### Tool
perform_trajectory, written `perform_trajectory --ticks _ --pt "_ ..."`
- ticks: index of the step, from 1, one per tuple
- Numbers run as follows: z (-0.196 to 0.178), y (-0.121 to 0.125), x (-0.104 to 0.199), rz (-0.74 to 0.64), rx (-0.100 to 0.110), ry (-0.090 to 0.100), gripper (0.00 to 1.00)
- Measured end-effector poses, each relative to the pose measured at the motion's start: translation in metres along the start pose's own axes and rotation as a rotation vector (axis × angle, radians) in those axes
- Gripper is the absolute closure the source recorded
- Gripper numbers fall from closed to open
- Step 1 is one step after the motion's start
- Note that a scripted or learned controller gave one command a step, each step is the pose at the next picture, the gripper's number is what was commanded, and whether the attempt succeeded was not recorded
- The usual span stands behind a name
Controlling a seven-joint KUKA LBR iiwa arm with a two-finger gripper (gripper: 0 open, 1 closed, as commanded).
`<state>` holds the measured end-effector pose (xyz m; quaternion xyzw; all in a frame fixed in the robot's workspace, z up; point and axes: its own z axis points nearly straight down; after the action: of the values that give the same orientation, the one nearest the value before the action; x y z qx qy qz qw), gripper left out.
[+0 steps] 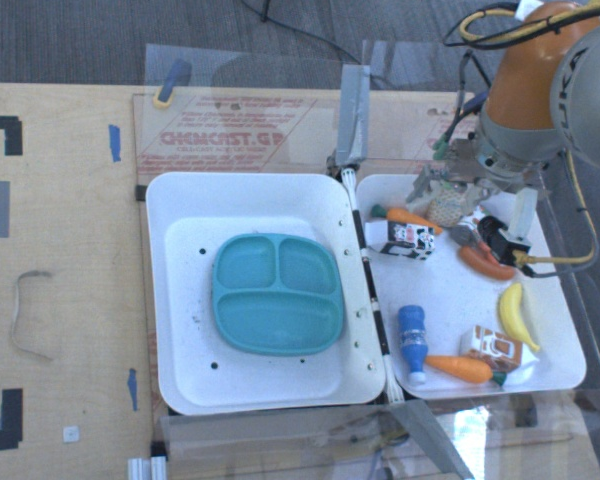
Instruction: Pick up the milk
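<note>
We see the milk carton [412, 238], white with black cow patches, lying on its side in the right bin [570, 368], near that bin's upper left corner and close to the wall it shares with the left bin [170, 268]. A carrot [412, 216] lies just above the carton, so near that the two look to be touching.

The tool [442, 198] hangs over the upper part of the right bin, above and slightly right of the carton, at the end of the grey arm [590, 88] with its orange band. It is close to the carton, but we see nothing held in it. It is too cluttered there for us to tell whether it is open or closed.

Further right, a red-orange elongated piece [485, 261], possibly a pepper, lies at a slant. Below it, a banana [520, 316] rests near the bin's right wall. A small brown-and-white carton [493, 346] sits beside the banana's lower end, and a second carrot [460, 369] lies just below and left of that carton. A blue bottle [412, 340] lies lengthwise along the left side of the bin, its lower end near the second carrot.

In the left bin, a teal divided plate [278, 295] sits roughly in the middle. Both bins rest on the wooden worktop [70, 168], which carries bits of blue and black tape.
</note>
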<state>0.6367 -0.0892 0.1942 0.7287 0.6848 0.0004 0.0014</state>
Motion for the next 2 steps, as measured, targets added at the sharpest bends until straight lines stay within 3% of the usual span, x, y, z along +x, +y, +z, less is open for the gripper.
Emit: perform_trajectory --ticks 1,2 --pt "-0.038 0.016 -0.023 0.101 -0.001 -0.001 0.0" --pt "0.052 -0.002 -0.019 -0.046 0.004 0.001 0.0"
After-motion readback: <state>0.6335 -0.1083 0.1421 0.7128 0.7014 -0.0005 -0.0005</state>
